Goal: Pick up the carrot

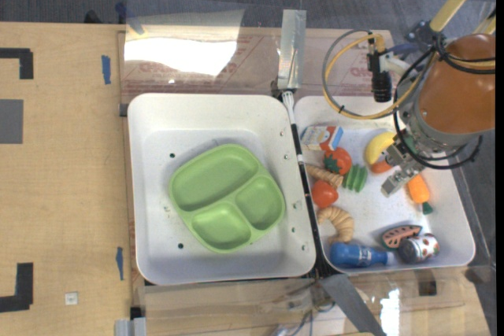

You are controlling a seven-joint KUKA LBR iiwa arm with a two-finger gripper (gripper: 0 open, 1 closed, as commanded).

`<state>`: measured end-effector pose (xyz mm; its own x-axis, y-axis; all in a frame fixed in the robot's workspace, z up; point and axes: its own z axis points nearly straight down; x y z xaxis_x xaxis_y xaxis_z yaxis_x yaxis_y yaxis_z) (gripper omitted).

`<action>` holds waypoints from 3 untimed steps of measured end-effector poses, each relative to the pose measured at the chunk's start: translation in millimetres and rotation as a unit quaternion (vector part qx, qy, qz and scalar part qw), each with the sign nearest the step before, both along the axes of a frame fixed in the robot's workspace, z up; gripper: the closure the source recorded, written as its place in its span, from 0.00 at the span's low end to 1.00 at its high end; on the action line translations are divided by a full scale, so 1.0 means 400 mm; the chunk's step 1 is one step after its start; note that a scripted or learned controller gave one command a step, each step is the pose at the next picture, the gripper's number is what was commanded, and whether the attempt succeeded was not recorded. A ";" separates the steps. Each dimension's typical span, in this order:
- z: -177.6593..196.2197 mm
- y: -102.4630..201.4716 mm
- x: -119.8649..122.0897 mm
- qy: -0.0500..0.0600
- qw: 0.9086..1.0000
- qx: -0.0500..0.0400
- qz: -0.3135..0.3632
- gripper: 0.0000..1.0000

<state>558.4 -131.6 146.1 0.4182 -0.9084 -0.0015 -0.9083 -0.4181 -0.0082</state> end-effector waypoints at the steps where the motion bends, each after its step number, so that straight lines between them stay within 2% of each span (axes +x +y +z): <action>1: 0.215 -0.197 0.086 0.000 0.989 -0.002 0.149 1.00; 2: -0.120 -0.055 0.185 -0.001 0.935 -0.003 0.356 1.00; 3: -0.126 -0.052 0.183 0.001 0.934 -0.002 0.356 0.00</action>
